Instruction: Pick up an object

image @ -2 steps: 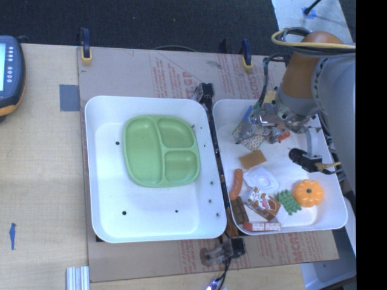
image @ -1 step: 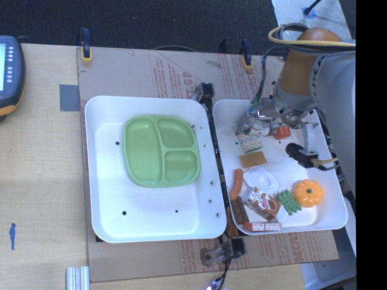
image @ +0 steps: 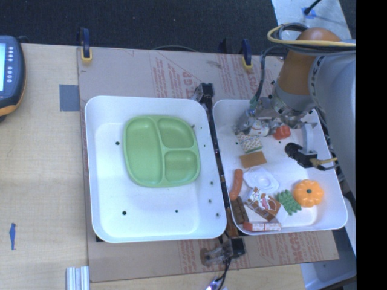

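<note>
The fingers of the gripper [image: 256,121] are lost in a grey tangle beneath the wrist, and you cannot tell whether they are spread, pressed together or pinching anything. Your arm [image: 299,65], grey with its orange band, reaches in from the right and hangs low over the far left corner of the right bin [image: 338,219]. Everything there is to pick lies in that bin. Just below the gripper on your screen sits a patterned packet [image: 250,142], with a brown square block [image: 253,159] below it and a small red piece [image: 282,132] off to the right; whether the gripper touches the packet you cannot tell. Toward the near end of the bin you see a white round lid [image: 262,179], an orange-red sausage [image: 236,183] along the left wall, a dark brown bar [image: 240,210], a red-and-white wrapper [image: 262,204], a green ridged toy [image: 288,202] and an orange pumpkin [image: 308,193] touching it. A flat red-and-white box [image: 262,226] lies by the near rim. In the left bin [image: 97,162] a green divided plate [image: 162,150] rests alone, well apart from the arm. Two blue clamps [image: 86,44] [image: 245,47] grip the far edge of the bench board.
</note>
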Controlling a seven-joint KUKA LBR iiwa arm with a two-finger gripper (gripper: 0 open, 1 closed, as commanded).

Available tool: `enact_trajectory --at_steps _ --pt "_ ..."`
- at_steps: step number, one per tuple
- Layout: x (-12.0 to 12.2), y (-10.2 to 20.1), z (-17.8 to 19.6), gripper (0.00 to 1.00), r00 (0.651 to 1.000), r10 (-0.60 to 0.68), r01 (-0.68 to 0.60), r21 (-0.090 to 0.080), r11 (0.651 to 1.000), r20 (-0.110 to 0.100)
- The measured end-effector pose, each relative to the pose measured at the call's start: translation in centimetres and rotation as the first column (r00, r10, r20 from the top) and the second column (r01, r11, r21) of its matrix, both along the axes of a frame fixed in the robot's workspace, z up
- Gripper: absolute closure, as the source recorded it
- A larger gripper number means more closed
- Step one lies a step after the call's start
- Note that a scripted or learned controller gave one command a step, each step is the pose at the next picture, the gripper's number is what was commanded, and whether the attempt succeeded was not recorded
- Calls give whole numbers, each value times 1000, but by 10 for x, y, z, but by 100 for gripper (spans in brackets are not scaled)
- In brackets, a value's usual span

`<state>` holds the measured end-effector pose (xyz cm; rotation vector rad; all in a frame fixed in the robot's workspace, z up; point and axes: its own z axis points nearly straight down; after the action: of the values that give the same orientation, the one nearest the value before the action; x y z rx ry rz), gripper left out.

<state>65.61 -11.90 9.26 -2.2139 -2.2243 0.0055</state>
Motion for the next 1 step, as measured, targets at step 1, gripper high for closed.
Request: enact_trajectory --at_steps 1 --pt "0 8 0 0 1000 1 -1 0 1000 0"
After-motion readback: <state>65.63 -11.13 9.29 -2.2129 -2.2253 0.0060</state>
